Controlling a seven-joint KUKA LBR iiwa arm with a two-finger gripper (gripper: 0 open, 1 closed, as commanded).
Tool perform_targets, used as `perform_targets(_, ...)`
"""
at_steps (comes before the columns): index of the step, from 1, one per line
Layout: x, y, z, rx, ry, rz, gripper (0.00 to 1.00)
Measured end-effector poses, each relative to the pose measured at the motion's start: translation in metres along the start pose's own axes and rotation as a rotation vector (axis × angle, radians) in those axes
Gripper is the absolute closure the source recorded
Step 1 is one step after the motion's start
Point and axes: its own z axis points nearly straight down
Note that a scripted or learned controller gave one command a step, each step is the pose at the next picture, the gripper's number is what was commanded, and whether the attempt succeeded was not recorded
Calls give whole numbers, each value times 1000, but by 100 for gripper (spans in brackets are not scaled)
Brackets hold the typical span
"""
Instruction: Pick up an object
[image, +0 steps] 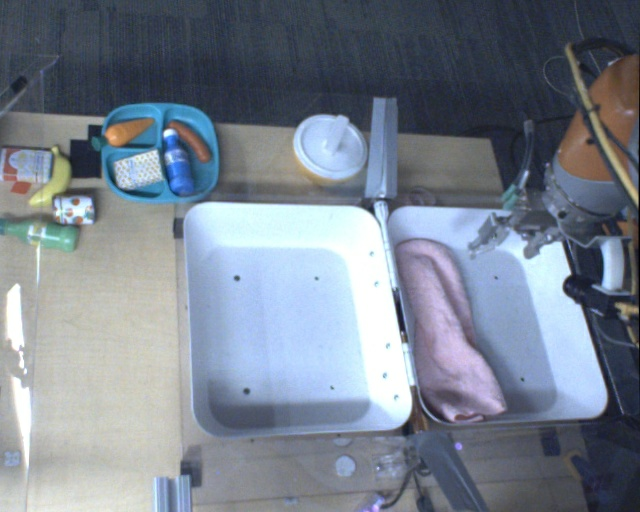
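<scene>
Rolled along the right-hand white bin, nearest the camera, the pink folded cloth towel is lying against the wall nearest the left-hand white bin. We are hovering the two-finger metal gripper beyond the towel's far end, fingers spread, grasping nothing. We are judging the best approach: centring over the towel's thick middle, descending fully, then closing across its width.

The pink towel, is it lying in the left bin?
No, the pink towel lies in the right bin, along its left wall, beside the left bin.
</scene>
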Motion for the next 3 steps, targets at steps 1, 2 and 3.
perform_targets(1, 38, -31, 122, -8, 0, -89, 0)
perform_targets(2, -11, -59, 128, -16, -3, -241, 0)
perform_targets(3, 15, 14, 128, -15, -3, -269, 0)
